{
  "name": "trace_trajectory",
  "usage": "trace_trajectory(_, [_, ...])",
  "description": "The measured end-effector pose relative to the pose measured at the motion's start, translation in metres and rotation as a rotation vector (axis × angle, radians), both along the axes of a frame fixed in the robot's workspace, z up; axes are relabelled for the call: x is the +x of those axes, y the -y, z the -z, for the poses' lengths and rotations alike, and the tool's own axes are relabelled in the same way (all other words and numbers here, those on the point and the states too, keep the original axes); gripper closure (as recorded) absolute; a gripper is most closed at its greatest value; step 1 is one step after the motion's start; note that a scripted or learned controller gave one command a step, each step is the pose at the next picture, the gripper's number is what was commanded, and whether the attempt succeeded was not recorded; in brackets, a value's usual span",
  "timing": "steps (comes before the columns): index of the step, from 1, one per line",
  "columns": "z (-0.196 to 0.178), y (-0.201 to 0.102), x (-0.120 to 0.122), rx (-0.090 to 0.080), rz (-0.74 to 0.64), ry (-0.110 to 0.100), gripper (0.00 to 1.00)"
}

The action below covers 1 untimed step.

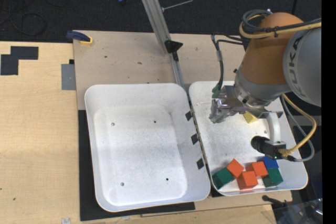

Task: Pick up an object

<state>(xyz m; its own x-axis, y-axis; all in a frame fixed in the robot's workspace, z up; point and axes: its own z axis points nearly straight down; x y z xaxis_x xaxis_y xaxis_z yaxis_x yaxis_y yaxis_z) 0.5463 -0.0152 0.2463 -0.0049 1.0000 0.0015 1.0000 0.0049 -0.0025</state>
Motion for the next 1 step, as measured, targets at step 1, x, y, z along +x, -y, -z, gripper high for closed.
trace_trajectory(1, [0.0163,-0.0402,0.0254,-0.001,0.003,-0.001,1.00])
